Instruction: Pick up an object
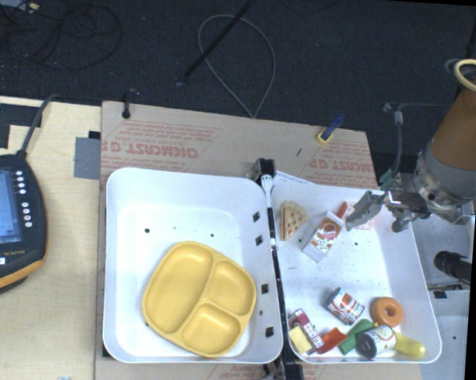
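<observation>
**A:** How many bins, and what's in each?

**B:** Two white bins side by side. The left bin [129, 217] holds one thing, a yellow tray [198, 297] with three compartments. The right bin [417, 265] holds the small items.

**A:** Count those.

**B:** One waffle wedge [291, 221] near the divider, and one small carton [325, 234] lying tilted just beside it. Further down, one red-and-white can [345, 306] on its side and one orange ring [388, 310] next to it. Then a heap in the near corner: a red packet [304, 324], a yellow block [299, 340], a red piece [332, 340], a green piece [359, 329], a dark-capped jar [375, 342] and a yellow fruit shape [410, 348]. They overlap, so my count there is rough.

**A:** Where's the gripper?

**B:** The gripper [382, 211] hangs over the far right part of the right bin, to the right of the carton. Its two fingers stand apart, with nothing between them.

**A:** Anything hard to read?

**B:** The arm [459, 137] is cut off at the right edge. The heap's pieces partly hide each other, and labels are too small to read. Left of the bins one handheld screen unit [2, 220] is cropped by the frame.
</observation>
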Robot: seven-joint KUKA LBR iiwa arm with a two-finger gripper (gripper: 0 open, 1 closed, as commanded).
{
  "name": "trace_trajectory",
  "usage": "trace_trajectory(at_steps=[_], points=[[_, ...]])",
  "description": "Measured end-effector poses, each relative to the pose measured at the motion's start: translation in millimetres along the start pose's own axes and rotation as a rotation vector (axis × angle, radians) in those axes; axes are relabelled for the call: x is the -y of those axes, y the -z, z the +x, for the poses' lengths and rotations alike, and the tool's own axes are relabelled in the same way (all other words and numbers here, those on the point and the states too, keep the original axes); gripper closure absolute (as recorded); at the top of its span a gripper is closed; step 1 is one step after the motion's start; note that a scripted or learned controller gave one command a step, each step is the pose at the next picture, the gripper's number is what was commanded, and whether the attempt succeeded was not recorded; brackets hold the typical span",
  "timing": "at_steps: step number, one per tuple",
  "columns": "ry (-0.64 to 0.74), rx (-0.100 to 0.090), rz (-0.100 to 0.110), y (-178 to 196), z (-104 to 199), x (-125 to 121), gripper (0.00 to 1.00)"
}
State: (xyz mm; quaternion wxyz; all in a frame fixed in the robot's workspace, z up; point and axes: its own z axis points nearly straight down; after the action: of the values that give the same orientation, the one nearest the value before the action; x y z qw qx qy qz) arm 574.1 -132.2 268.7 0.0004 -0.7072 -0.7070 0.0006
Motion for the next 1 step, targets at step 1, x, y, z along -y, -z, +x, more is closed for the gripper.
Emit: trace_trajectory(at_steps=[1], points=[[0.002, -0.002, 0.008, -75.8, 2.7, -21.4, 0.00]])
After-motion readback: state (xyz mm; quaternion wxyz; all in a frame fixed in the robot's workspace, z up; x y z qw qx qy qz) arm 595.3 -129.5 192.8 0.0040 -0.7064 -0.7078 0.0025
